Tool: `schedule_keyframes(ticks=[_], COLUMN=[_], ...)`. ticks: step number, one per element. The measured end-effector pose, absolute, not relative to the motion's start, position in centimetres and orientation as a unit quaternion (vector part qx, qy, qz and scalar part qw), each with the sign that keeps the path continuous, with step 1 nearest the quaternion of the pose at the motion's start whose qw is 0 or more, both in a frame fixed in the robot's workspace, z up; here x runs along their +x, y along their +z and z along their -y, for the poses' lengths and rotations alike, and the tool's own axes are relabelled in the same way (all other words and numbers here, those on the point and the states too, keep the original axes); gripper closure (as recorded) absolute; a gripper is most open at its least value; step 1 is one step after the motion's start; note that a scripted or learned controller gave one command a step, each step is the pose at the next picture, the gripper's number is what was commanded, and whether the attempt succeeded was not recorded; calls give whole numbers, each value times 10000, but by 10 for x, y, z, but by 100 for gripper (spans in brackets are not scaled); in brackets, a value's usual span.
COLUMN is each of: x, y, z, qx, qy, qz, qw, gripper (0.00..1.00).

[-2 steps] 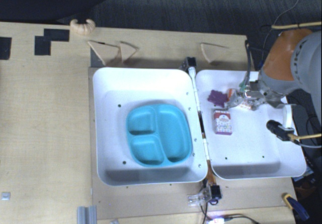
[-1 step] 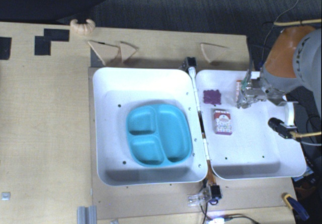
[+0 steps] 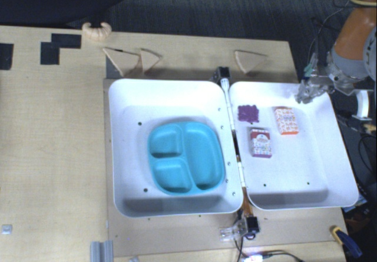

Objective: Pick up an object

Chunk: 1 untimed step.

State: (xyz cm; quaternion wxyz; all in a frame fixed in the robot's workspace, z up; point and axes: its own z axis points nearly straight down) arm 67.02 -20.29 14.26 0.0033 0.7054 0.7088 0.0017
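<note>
Objects for picking lie in the right bin (image 3: 330, 155): a purple piece (image 3: 248, 113), a small red carton (image 3: 260, 142), an orange-patterned packet (image 3: 285, 120). My pincer (image 3: 307, 91) hovers at that bin's far right corner, holding nothing.

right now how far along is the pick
Nothing looks done yet: the purple piece and both small packets lie flat in the right bin, none lifted. In hand: the gripper sits at that bin's far right corner, apart from all three. Left: move over one item, descend, grasp and lift. The blue tray sits in the left bin.
</note>
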Motion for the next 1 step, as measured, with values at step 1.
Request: schedule_keyframes(ticks=[1], x=[670], y=[142], z=[202], qx=[7051], qy=[14], qz=[-7091], qw=[23], gripper=[0])
